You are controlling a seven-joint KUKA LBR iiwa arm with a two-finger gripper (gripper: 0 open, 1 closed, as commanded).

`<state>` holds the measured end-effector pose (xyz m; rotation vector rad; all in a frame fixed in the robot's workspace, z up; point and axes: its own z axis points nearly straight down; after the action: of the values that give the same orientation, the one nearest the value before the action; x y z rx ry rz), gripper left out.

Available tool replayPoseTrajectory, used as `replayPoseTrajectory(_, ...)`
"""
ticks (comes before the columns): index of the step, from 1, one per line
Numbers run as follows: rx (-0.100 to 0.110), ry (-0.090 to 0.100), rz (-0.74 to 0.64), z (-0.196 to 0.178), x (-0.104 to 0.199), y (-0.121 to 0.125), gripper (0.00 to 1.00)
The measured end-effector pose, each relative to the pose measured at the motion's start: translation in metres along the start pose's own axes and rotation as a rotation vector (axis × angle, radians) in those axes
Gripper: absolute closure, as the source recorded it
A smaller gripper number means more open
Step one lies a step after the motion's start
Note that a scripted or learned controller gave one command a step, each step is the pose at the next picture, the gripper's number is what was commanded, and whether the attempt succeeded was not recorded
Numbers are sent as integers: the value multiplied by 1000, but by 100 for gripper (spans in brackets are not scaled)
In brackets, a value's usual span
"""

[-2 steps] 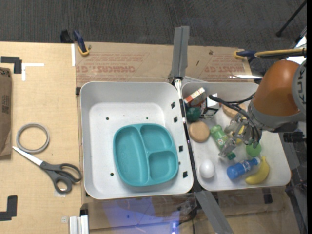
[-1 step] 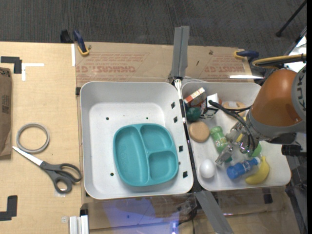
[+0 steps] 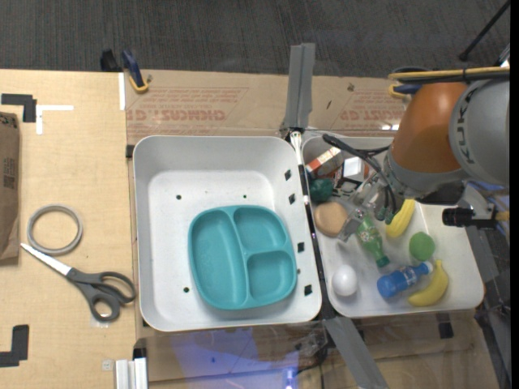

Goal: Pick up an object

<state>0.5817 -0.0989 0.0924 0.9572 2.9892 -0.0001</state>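
- Tan cardboard-topped bench [image 3: 73, 136] bearing two shallow white bins; left white bin [image 3: 162, 168] holds a teal three-compartment plastic tray [image 3: 242, 255].
- Right white bin [image 3: 462, 294]: clear green-tinted plastic bottle [image 3: 371, 241], lying tilted among a tan round ball [image 3: 329, 218] and yellow bananas [image 3: 401, 217].
- Two-finger gripper [image 3: 362, 215] just above the bottle's upper end; jaw state cannot be told.

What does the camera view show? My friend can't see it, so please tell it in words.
A grey and orange robot arm reaches from the right into the right white bin, which holds bananas, a green ball, a white ball and a blue bottle. The left bin holds a teal divided plate. Scissors lie left of the bins.
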Motion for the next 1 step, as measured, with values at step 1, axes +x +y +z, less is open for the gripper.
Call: replayPoseTrajectory(1, 2, 2, 101, 1, 29, -37, 0)
